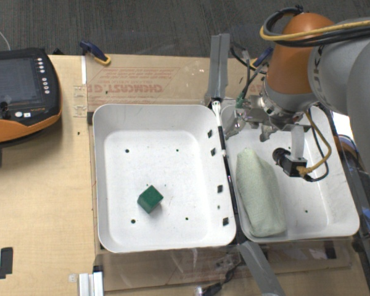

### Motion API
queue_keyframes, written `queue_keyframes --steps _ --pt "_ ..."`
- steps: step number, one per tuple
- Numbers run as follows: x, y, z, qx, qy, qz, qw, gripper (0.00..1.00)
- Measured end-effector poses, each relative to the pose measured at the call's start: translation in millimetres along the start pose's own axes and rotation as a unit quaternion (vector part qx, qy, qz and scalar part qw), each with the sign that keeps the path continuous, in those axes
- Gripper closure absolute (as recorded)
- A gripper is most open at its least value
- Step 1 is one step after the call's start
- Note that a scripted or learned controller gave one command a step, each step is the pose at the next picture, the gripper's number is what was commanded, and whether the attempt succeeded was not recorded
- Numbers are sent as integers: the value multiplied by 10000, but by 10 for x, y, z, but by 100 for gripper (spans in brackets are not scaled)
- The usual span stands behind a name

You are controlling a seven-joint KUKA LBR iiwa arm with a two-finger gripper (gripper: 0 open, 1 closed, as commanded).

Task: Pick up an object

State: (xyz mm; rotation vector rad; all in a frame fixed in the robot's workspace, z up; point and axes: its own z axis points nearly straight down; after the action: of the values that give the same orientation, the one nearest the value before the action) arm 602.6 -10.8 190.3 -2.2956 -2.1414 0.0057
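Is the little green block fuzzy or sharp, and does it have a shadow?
In the camera view the green block looks sharp-edged, with only a faint, soft shadow beside it. The light on the left bin is even, bright white but without glare.

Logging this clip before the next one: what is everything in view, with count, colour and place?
left bin: 1, white, middle of bench
right bin: 1, white, beside it
block: 1, green, left bin, towards front
cloth roll: 1, pale green, right bin, along its left wall
teach pendant: 1, black and orange, bench's far left
cardboard sheet: 1, brown, behind left bin
clamp: 1, blue and yellow, cardboard's back corner
arm: 1, grey with orange band, from right
gripper: 1, metal, over right bin's back
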Motion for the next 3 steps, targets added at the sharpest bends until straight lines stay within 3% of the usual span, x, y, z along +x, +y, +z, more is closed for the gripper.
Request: queue_keyframes --steps 1,3 --pt "506 527 -12 -15 -3 -369 9993 0" --pt "587 422 -13 -9 -6 -405 9992 0"
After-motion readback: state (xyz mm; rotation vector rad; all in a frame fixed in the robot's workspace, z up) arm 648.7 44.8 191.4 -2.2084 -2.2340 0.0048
